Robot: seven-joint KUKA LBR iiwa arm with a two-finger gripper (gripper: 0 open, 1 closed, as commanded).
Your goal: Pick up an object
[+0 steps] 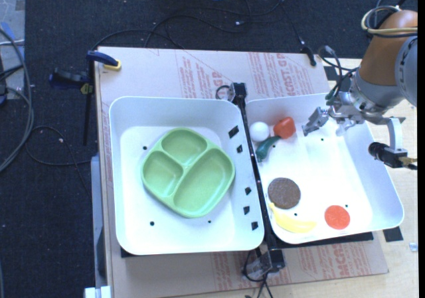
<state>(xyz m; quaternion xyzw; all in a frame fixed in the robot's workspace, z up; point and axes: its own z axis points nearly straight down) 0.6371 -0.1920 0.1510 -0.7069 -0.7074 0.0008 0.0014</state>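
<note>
In the right bin (372,177) lie a white ball (259,131), a red pepper-like piece (284,127), a dark green piece (265,147), a brown round patty (284,192), a yellow banana (292,223) and a red-orange disc (337,217). My gripper (330,121) hangs over the bin's far right part, to the right of the red piece and apart from it. Its fingers are spread, and nothing sits between them.
The left bin (126,157) bears a green divided plate (188,171). A black divider with clips (247,157) runs between the bins. Cables and a blue clamp (99,61) lie beyond the bench's far left corner.
</note>
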